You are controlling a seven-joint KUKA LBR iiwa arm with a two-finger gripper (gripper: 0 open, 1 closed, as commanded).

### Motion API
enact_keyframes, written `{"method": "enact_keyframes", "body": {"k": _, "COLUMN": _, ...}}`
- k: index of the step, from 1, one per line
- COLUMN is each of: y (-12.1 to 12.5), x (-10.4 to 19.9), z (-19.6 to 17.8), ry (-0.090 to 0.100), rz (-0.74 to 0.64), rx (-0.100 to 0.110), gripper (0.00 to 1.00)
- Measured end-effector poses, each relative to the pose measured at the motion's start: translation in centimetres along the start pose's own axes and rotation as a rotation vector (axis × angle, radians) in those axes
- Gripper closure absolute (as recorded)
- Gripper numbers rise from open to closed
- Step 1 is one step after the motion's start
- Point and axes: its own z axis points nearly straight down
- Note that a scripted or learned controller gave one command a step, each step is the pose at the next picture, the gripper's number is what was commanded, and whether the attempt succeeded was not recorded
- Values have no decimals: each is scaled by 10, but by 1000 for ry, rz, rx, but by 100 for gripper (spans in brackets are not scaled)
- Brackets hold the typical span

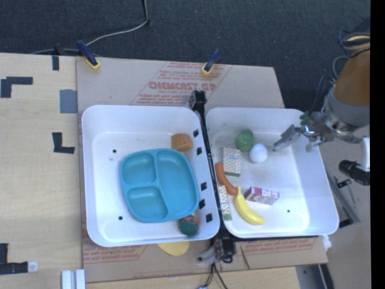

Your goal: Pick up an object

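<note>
My gripper (pixel 295 136) is hovering over the right bin (pixel 313 188) near its right wall, fingers spread and gripping nothing. Just off my fingertip the white ball (pixel 258 153) is sitting, the green object (pixel 245 140) touching it beyond, the banana (pixel 247 209) well apart.

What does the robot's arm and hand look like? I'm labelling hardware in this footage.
The arm is grey with a broad orange band above the wrist and yellow cabling near the top. Its hand is a small grey metal assembly ending in slim dark fingers. No markings are legible.
</note>
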Motion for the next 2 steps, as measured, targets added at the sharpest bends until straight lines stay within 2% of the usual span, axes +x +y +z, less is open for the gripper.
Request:
{"method": "enact_keyframes", "body": {"k": 1, "y": 32, "x": 71, "z": 52, "ry": 1, "rz": -1, "rx": 0, "gripper": 0}}
{"method": "enact_keyframes", "body": {"k": 2, "y": 68, "x": 88, "z": 113, "ry": -1, "rz": -1, "rx": -3, "gripper": 0}}
